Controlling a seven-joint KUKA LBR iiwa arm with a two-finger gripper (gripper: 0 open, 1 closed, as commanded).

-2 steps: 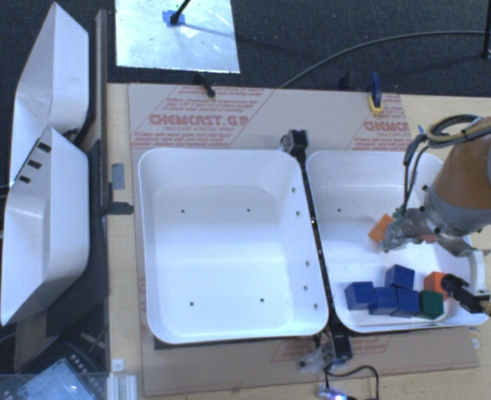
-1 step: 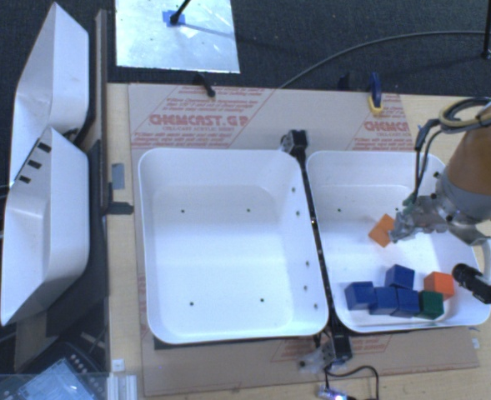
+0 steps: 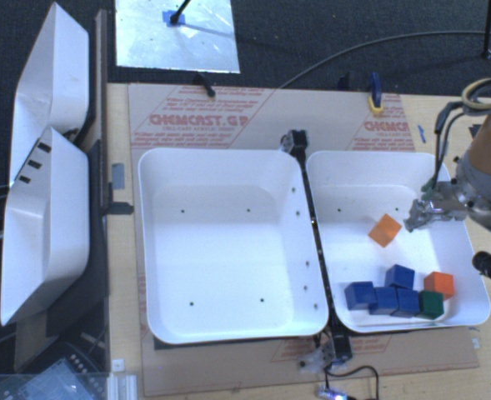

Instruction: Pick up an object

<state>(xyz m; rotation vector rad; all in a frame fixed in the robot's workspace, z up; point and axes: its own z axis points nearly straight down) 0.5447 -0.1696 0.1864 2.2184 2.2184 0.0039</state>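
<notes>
Jaws beside orange block

The claw hangs in the right bin, just beside an orange block.

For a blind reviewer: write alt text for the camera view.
A grey arm's two-finger gripper hovers beside a lone orange cube in the right white bin; blue cubes, a green cube and another orange cube cluster at its near edge.
</notes>
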